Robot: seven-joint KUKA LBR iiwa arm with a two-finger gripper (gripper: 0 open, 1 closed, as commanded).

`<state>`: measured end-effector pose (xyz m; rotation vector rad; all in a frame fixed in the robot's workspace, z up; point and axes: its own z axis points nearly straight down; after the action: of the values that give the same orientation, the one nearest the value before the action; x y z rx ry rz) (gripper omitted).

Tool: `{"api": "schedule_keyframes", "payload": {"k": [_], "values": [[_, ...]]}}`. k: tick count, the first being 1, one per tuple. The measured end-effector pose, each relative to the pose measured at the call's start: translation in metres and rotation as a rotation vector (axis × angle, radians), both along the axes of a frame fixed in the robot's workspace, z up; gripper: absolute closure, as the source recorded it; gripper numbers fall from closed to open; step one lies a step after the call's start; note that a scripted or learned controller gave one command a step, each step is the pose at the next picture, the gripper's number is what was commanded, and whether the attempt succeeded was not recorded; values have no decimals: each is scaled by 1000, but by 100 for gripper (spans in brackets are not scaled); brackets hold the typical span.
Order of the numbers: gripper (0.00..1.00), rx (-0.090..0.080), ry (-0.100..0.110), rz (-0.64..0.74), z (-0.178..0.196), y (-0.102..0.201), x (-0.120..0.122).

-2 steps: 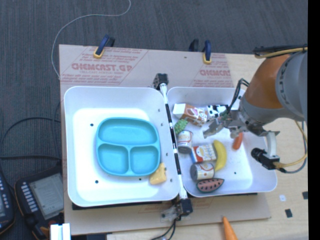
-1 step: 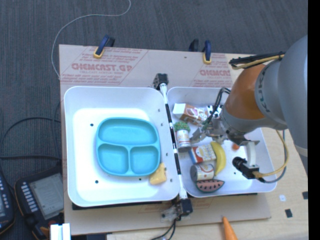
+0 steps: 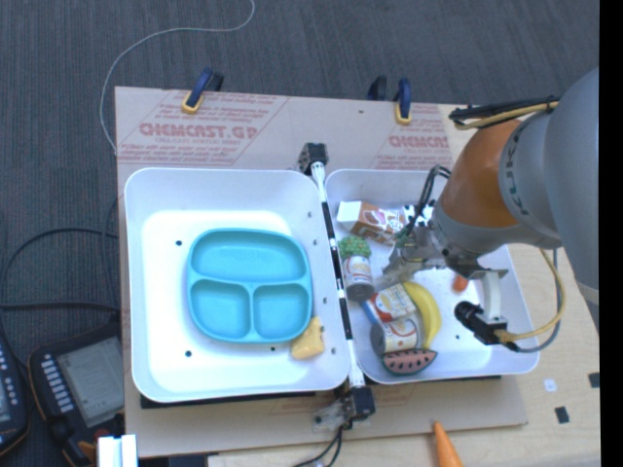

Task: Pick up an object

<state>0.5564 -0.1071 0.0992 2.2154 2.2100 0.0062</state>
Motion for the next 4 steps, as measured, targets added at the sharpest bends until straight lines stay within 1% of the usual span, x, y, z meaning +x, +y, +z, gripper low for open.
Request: {"api": "schedule_keyframes", "payload": {"k": [1,2,3,4], "values": [[0,-4,-1,-3,1,-2,0],[100,-3,0,-2,10,-1,0],[0,-2,0,-1,10,-1,0],[0,-3,-2,-1,-10,8,-40]]}}
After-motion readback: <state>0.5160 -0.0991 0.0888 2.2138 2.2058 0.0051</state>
